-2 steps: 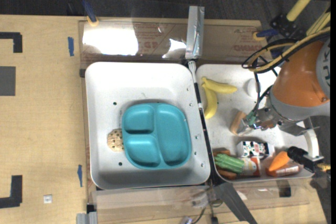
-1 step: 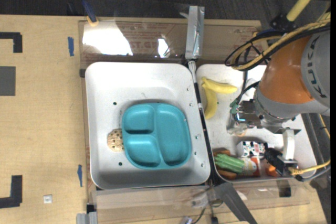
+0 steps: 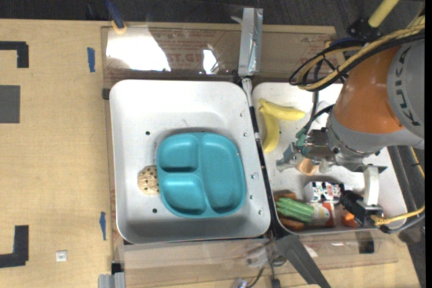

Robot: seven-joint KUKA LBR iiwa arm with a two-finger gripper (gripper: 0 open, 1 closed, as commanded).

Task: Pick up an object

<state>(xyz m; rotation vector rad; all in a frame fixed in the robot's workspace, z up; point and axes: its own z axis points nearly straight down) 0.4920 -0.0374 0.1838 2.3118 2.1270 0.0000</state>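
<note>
Step in hand, by judgement: positioning over the right bin (image 3: 291, 92), nothing lifted. Gripper (image 3: 305, 157) low among the clutter, just right of the banana (image 3: 272, 119); state of the jaws impossible to tell. Green object (image 3: 295, 208) and small toys near the bin's front edge. Teal tray (image 3: 200, 173) and cookie (image 3: 148, 179) in the left bin (image 3: 135, 104). Next: probably descent onto one object, then closing.
</note>
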